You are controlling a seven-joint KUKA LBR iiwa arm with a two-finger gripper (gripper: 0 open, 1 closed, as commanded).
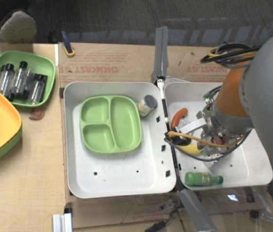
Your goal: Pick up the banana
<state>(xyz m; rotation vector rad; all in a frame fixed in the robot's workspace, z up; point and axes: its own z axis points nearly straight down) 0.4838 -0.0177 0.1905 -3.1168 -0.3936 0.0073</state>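
Gripper (205, 144) low over curved yellow banana (190, 147) in right white bin (252, 173); grip state unclear. Next: confirm grasp, lift.

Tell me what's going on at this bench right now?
A grey arm with an orange band reaches into the right bin from the right, its gripper low over the banana near the bin's left wall. Whether it has hold of the banana cannot be told. An orange-red item lies just behind, and a green bottle lies at the front. The left bin holds a green divided plate and a small can.
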